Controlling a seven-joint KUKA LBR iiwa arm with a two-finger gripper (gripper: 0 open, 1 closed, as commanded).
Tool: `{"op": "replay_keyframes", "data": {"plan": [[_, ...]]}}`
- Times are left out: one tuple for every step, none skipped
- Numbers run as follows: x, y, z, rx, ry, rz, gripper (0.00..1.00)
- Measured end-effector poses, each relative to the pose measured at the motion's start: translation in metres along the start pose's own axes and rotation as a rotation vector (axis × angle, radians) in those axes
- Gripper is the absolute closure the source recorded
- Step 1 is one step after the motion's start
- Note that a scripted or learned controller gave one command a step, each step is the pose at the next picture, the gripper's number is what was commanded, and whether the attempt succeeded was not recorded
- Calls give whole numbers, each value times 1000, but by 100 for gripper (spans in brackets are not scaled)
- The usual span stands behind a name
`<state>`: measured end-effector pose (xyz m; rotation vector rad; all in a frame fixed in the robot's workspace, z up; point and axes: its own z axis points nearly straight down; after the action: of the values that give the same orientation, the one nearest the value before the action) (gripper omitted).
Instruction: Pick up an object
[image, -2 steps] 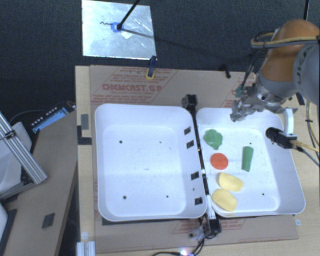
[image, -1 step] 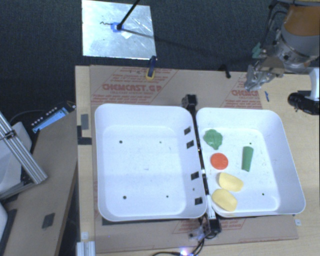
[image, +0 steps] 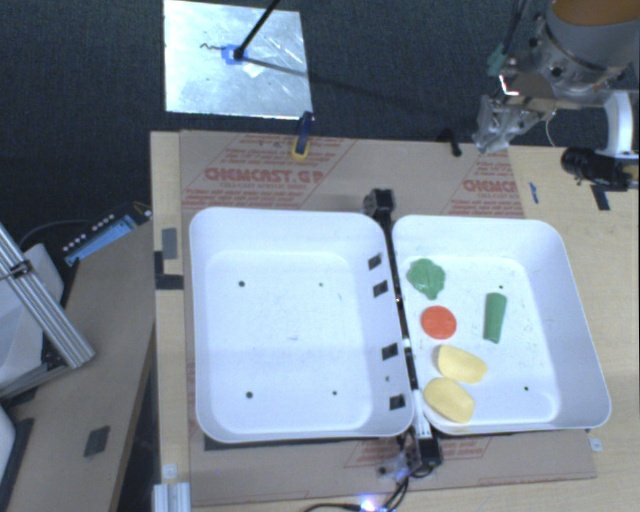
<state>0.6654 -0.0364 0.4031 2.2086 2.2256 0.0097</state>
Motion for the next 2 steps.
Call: {"op": "replay_keyframes", "data": {"plan": [[49, 4, -36, 2, 2, -2, 100], [83, 5, -138, -6, 2, -1, 100]]}}
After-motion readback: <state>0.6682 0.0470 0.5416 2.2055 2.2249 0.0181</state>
